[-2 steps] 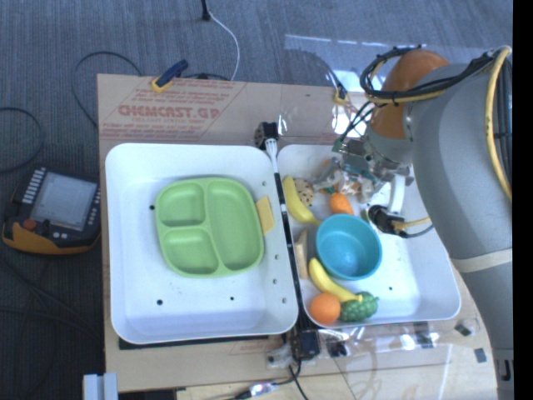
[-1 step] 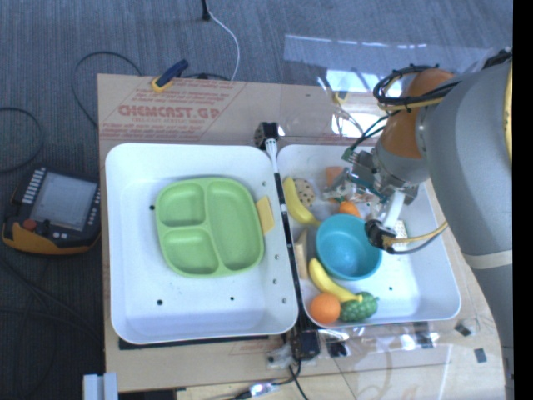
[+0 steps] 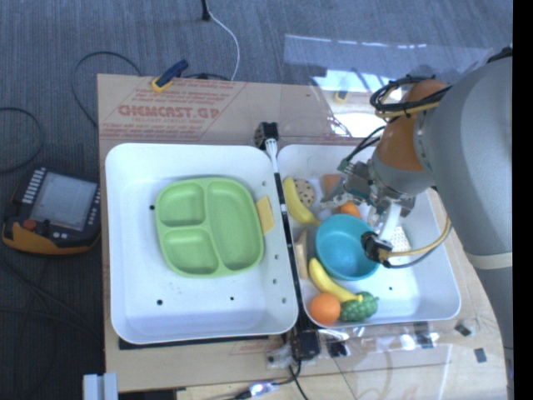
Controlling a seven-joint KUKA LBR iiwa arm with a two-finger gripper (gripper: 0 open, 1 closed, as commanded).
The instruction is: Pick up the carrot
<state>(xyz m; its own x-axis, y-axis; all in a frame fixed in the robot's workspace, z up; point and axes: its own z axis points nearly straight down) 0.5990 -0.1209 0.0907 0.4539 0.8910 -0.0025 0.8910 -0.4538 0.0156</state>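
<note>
A: From the one camera above the bench, we see the grey arm with its orange band reaching into the right shallow white bin (image 3: pixel 441 298). Its two-finger gripper (image 3: pixel 360 192) sits low at the bin's back, just above the round blue plastic bowl (image 3: pixel 343 247). Where is our carrot?

B: We take the small orange piece (image 3: pixel 350 210) peeking out just behind the bowl's rim, right under the wrist, to be the carrot, though most of it is hidden and we cannot be sure. The round orange fruit (image 3: pixel 325 308) at the bin's front is too ball-shaped to be it.

A: And the claw, wide or narrow?

B: We cannot tell; the wrist and its cables cover it, and we see nothing held.

A: How do we judge it will handle?

B: As a toy carrot, likely light, stiff and smooth plastic, so a little slippery. We would close across its thicker middle, across the short width, not on the tapered tip.

A: Neighbours?

B: Crowded. The upper yellow banana (image 3: pixel 297 202) lies near, to the left, a second banana (image 3: pixel 331 281) and green broccoli piece (image 3: pixel 360 307) sit in front of the bowl. The green divided plate (image 3: pixel 208 226) rests in the left bin (image 3: pixel 133 307), well apart.
</note>
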